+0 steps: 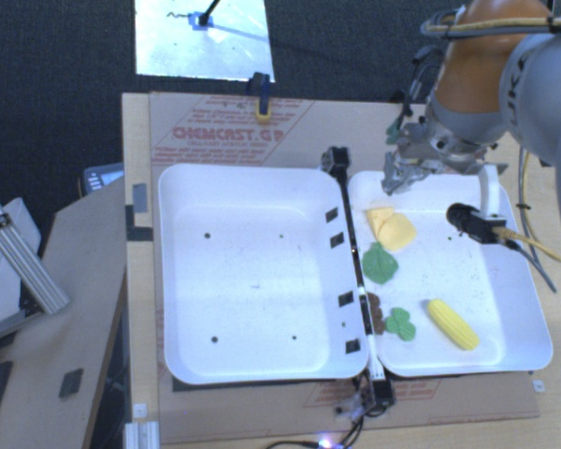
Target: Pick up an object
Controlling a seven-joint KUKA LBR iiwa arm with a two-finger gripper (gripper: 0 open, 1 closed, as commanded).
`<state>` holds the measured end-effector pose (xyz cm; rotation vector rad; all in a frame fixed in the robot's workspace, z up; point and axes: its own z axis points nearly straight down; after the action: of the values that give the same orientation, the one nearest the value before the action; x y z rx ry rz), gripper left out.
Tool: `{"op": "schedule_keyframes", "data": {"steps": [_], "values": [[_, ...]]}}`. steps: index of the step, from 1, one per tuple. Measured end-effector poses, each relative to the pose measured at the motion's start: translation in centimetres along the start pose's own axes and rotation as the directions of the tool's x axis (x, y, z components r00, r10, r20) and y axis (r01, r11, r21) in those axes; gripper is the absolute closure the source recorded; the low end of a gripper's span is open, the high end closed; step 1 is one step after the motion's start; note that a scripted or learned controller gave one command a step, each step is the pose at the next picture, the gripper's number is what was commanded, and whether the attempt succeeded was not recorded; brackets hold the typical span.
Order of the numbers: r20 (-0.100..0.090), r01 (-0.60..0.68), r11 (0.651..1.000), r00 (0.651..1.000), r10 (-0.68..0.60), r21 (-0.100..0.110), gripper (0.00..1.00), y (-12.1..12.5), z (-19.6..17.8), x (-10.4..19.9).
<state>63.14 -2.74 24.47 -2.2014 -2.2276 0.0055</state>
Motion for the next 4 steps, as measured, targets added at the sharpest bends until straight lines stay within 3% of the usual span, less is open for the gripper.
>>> {"op": "schedule_keyframes", "data": {"steps": [1,2,3,4], "values": [[0.003,0.0,1.0,1.0,0.0,-0.023,1.0,4.0,-8.6,7.4],[0.001,0.001,1.0,1.0,-0.001,-0.023,1.0,3.8,-18.1,17.3],[0.004,-0.001,1.0,1.0,0.001,0.0,1.0,1.2,-5.7,24.9],[0.001,-0.005,1.0,1.0,0.005,-0.019,1.0,4.0,-13.6,26.3]]}}
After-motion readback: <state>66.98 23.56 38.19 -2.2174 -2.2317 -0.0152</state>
